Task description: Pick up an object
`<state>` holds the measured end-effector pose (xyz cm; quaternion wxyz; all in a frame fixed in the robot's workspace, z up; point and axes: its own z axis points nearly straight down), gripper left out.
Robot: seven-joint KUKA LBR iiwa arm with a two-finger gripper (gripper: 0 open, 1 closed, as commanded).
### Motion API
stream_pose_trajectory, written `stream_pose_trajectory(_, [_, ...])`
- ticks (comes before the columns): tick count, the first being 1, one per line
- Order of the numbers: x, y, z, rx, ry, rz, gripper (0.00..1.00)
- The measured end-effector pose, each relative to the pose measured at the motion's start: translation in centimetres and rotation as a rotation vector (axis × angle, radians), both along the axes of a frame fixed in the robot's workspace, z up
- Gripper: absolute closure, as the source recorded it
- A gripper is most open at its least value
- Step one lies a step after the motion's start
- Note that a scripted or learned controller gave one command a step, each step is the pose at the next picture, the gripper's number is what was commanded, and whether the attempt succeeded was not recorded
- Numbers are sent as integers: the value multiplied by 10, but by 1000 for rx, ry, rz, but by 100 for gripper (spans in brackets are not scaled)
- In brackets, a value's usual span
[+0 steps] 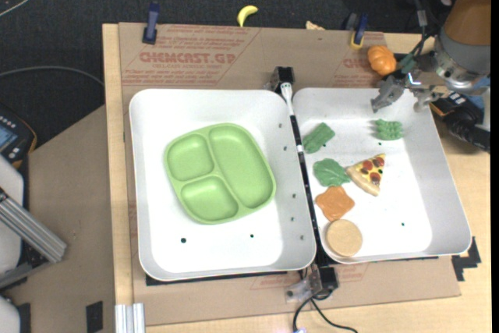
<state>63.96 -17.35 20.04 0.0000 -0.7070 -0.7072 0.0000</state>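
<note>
My gripper (405, 95) hangs over the far right corner of the right bin (437, 191), open, with nothing between its fingers. Just in front of it lies a small green ruffled piece (388, 129). Further toward the bin's middle are a pizza slice (368, 173), two green leaf pieces (318, 138) (331, 171), an orange flat piece (335, 203) and a round tan cookie (344, 238).
The left bin (148, 191) holds a green divided plate (220, 171). Behind the right bin an orange fruit (381, 60) rests on the cardboard; a yellow banana (247, 14) lies beyond the board. Blue clamps (150, 23) (359, 31) grip the back edge.
</note>
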Motion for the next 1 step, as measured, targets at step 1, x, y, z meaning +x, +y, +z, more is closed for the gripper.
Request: stream_pose_trajectory(1, [-37,-53,-77,2,8,-6,0])
